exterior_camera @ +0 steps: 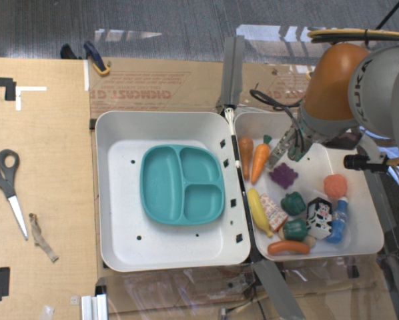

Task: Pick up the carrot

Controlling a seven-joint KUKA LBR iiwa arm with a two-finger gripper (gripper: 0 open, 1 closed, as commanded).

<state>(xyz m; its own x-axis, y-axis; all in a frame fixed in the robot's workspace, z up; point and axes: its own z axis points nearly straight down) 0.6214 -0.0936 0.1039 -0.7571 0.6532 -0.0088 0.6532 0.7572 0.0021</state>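
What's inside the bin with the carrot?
The carrot, a banana, purple grapes, a sausage and other toy foods. The arm covers the bin's far corner.

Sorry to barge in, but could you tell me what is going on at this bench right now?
A grey robot arm with an orange band reaches in over the right white bin, its two-finger gripper hanging just right of the orange toy carrot. The carrot lies on the bin floor near the left wall, not gripped. The left white bin holds a teal divided plate.
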